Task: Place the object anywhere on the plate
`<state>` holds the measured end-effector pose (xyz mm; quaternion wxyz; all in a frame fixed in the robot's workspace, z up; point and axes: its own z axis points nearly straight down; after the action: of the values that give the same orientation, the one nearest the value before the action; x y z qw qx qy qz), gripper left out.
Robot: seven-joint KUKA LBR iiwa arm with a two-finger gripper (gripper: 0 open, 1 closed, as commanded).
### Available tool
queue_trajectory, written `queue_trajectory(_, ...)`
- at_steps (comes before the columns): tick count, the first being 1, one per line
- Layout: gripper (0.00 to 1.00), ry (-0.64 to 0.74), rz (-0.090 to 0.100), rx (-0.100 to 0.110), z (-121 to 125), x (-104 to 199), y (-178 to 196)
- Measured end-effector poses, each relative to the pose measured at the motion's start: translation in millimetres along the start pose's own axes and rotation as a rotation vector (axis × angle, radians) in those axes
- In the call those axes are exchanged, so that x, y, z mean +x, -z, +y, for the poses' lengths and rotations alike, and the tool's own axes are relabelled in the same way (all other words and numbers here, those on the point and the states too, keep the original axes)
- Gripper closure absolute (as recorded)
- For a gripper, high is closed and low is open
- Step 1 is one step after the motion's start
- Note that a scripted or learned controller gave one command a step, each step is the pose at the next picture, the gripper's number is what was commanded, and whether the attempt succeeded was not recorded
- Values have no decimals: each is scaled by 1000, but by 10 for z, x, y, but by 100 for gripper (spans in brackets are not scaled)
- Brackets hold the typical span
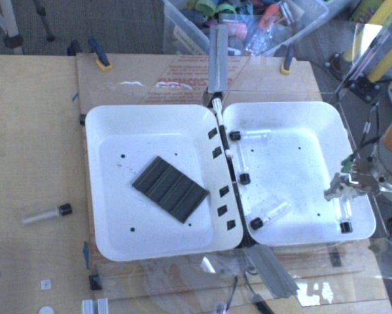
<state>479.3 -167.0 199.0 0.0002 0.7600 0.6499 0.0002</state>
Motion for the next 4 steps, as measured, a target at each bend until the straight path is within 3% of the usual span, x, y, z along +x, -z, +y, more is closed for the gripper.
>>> queue_trajectory(1,100,160,1,5,109,909,-155)
queue_trajectory(2,100,234,-1,0,198,1815,-154)
queue_trajectory(3,100,375,-1,0,613,2560,-151)
queue_trajectory(4,100,222,-1,1,1287,3038,-259)
